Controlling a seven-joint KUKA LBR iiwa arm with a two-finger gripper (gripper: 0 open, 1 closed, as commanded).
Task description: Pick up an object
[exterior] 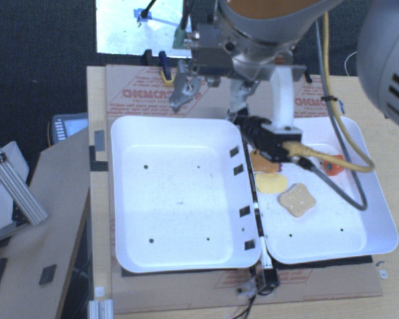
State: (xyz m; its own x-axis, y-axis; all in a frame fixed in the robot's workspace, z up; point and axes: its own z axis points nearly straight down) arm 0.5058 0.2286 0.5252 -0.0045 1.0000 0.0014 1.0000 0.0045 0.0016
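Above the bins' far edge, claw (206, 98) with fingers apart, gripping nothing. Right and nearer: tan toast piece (297, 200), yellow slice (271, 183) in right bin (359, 241).

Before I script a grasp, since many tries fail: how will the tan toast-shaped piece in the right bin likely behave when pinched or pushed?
The tan toast-shaped piece lies flat on the right bin floor, so it probably won't roll or tip. It looks thin and low, so fingers may slide over it. Pushed, it would likely skid on the smooth white floor, perhaps into the yellow piece beside it.
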